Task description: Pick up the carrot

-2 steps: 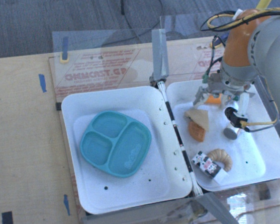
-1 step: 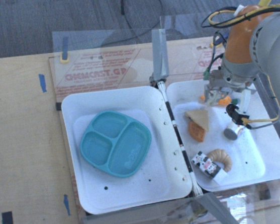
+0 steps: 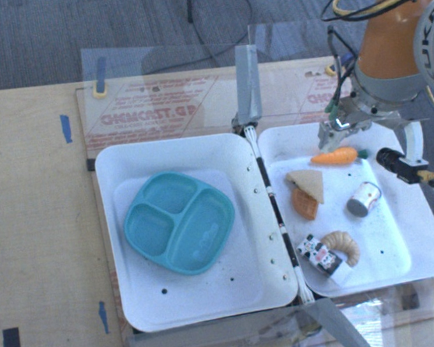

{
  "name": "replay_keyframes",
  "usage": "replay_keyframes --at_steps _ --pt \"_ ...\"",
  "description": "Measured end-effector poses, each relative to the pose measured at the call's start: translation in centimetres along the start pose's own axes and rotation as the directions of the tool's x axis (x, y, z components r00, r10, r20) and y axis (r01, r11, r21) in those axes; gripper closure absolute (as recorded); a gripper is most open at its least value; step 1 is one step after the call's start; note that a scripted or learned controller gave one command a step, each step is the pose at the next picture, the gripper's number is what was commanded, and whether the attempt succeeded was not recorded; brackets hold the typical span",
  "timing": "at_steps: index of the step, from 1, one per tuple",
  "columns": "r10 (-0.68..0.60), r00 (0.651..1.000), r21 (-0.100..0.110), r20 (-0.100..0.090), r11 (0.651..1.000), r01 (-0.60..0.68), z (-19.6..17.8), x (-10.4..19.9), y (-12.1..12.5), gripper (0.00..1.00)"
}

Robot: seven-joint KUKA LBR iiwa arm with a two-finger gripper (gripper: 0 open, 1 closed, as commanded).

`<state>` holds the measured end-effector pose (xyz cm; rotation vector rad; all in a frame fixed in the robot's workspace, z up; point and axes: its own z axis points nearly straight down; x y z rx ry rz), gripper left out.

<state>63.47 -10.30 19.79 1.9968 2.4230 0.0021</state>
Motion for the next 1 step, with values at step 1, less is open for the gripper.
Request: replay_keyframes --at_steps 1 --pt "0.254 0.967 0.004 -0.001 0.967 -0.254 2.47 -0.28 0.47 1.00"
